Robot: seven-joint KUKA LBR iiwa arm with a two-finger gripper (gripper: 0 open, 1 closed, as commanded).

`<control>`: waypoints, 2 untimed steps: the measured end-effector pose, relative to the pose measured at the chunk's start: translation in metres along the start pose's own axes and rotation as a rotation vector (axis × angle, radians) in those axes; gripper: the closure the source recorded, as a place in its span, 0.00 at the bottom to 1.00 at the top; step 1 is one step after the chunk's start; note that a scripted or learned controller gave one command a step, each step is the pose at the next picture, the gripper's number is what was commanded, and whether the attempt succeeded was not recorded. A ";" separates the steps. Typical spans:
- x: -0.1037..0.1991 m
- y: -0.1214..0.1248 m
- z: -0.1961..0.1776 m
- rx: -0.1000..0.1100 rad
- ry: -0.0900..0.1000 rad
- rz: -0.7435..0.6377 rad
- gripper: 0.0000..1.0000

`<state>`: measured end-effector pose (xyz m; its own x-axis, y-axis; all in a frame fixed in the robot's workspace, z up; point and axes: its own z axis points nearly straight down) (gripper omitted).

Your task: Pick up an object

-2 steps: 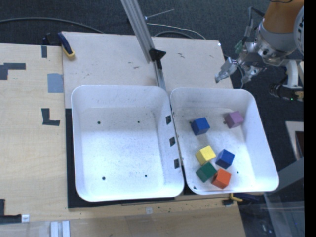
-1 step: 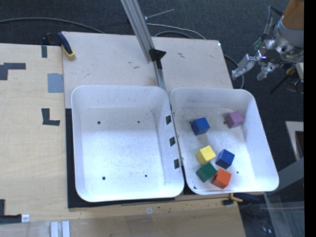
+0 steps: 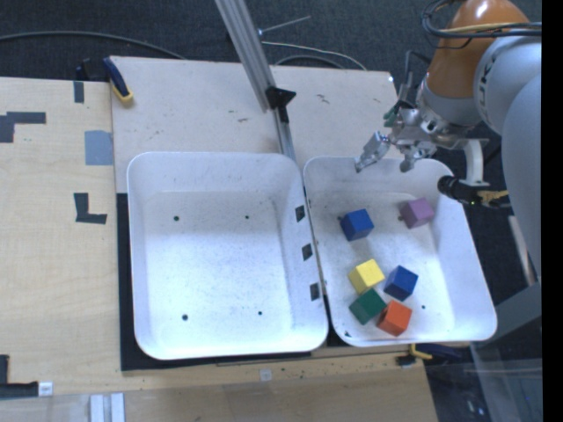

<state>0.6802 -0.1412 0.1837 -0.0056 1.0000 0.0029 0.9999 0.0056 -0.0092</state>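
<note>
Gripper (image 3: 387, 155): hangs over the far rim of the right bin (image 3: 457, 323), fingers spread, nothing between them.

Candidates, listed outward from the gripper:
- Blue cube (image 3: 356, 224): nearest, just below and slightly left, standing alone on the bin floor.
- Purple cube (image 3: 417, 211): below and to the right, also alone, near the right wall.
- Yellow cube (image 3: 366, 274), second blue cube (image 3: 401, 282), green cube (image 3: 368, 306), orange cube (image 3: 395, 317): farthest, bunched and touching one another.

Left bin (image 3: 141, 236): well off to the left.

Recommendation: you do best with the nearest blue cube. Centre over it, turn the fingers square to two opposite faces, descend fully before closing. Avoid the cluster; a finger would likely nudge a neighbour.
</note>
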 end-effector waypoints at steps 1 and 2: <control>0.040 -0.042 0.097 0.000 -0.001 0.003 0.00; 0.053 -0.071 0.093 -0.005 -0.003 0.004 0.00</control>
<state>0.6084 -0.0888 0.0916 -0.0013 1.0000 0.0000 1.0000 0.0013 -0.0044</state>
